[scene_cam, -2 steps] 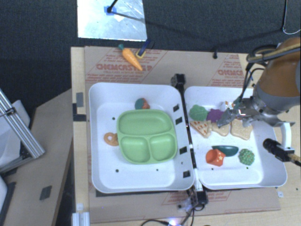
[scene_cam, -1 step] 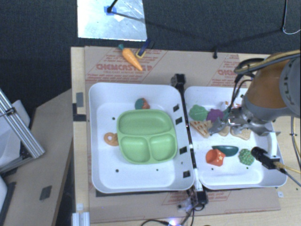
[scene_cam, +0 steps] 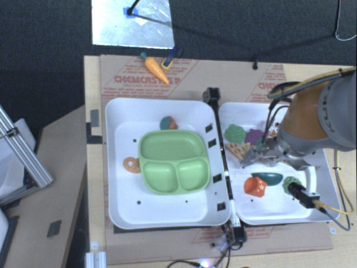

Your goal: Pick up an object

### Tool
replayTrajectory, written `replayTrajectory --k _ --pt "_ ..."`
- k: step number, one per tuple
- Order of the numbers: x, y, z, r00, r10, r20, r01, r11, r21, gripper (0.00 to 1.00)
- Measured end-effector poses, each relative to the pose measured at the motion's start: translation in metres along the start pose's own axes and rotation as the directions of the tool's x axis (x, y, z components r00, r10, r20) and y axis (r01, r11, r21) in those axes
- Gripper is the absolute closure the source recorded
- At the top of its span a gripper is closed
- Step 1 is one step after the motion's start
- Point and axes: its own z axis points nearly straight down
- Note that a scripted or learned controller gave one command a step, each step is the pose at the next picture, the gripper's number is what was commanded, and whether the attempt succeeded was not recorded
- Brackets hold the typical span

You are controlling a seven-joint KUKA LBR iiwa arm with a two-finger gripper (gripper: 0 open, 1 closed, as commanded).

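Red print reading "CHEMCAST" repeats across the brown sheet [scene_cam: 234,74] covering the table. The left bin [scene_cam: 120,149] holds a green three-part tray [scene_cam: 173,161], a tan ring [scene_cam: 132,164] beside it, and a small green-and-red piece [scene_cam: 167,123] behind it. The right bin [scene_cam: 245,208] holds a green lump [scene_cam: 235,133], a purple piece [scene_cam: 254,135], a tan waffle [scene_cam: 239,150], a teal bowl-shape [scene_cam: 269,178] and a red block [scene_cam: 255,187]. My claw [scene_cam: 257,152] hangs over the waffle; I cannot tell whether it is open. A carrot [scene_cam: 155,70] lies behind the bins, tip toward the right bin.
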Motion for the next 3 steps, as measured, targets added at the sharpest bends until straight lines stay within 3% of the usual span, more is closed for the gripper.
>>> replayTrajectory --k 1,3 --pt "-0.001 0.001 -0.013 1.0 0.0 0.001 0.0 1.0 -0.005 1.0" --pt "-0.004 -0.007 -0.117 1.0 -0.003 0.002 0.003 1.0 -0.007 1.0"
